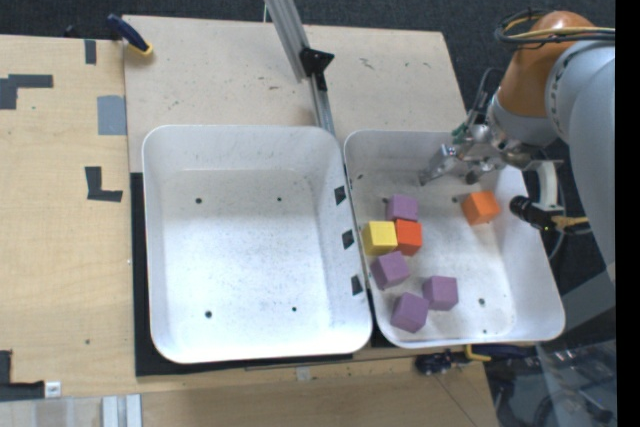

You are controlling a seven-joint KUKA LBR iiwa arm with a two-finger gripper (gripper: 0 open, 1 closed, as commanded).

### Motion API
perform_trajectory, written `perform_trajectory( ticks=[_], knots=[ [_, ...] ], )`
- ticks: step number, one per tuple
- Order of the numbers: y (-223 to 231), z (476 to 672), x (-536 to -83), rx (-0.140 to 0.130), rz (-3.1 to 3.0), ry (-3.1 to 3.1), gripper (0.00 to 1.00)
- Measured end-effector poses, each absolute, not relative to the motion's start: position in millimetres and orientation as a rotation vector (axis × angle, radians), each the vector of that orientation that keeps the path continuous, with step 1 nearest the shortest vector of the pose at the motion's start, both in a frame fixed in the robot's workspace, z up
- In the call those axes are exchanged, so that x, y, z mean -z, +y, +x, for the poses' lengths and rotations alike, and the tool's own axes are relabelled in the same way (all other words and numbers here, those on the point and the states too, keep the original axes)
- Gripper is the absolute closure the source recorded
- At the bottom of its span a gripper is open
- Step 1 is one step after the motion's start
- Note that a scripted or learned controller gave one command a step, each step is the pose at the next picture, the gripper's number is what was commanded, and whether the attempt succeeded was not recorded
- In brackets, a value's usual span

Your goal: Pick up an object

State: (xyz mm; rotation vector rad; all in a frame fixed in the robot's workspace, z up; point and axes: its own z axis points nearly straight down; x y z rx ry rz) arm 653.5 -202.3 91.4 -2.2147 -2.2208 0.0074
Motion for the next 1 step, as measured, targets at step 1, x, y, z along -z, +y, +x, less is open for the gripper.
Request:
perform_trajectory(
  ticks=[1],
  knots=[
    [-202.1, 655.4, -106.2, -0.003, -2.217, -2.226, 1.00]
  ],
)
